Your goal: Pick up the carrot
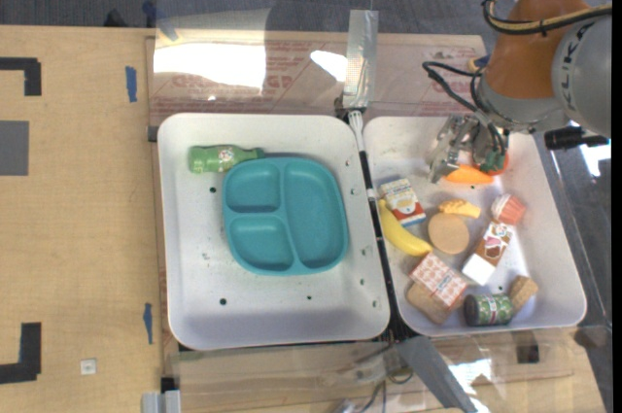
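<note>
Camera view. Arm (544, 42) enters from upper right of frame; its gripper (465, 149) is down in the upper part of the right bin (559, 236). Cannot tell if the fingers are spread or pinching. Carrot (469, 175) lies just below the gripper tip, touching or nearly so. Below it: banana (401, 233), round tan disc (449, 233), small cartons, dark can (488, 309). Left bin (185, 236): teal 3-compartment plate (285, 214); green bottle (219, 157) lying at upper left.

end effector (455, 156) low in right bin (564, 236), touching carrot (470, 175); grasp unclear
</note>
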{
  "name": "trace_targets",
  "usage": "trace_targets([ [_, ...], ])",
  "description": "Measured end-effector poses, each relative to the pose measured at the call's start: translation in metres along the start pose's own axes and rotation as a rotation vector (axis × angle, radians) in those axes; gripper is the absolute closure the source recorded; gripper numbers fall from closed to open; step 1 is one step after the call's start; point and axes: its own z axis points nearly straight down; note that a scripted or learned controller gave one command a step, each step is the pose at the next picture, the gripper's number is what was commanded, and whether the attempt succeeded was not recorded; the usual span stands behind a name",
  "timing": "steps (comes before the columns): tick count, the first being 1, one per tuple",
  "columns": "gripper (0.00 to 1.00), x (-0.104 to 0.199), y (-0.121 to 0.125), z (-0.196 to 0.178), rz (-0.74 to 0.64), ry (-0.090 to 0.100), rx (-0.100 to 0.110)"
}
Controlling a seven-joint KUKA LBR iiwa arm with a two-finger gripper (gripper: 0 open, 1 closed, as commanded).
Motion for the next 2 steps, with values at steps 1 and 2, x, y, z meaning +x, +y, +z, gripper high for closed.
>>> trace_targets([
  [1,1.0,0.066,-0.004,-0.007,-0.203,0.013,-0.001],
  [2,1.0,0.149,-0.048,-0.003,-0.334,0.012,-0.003],
])
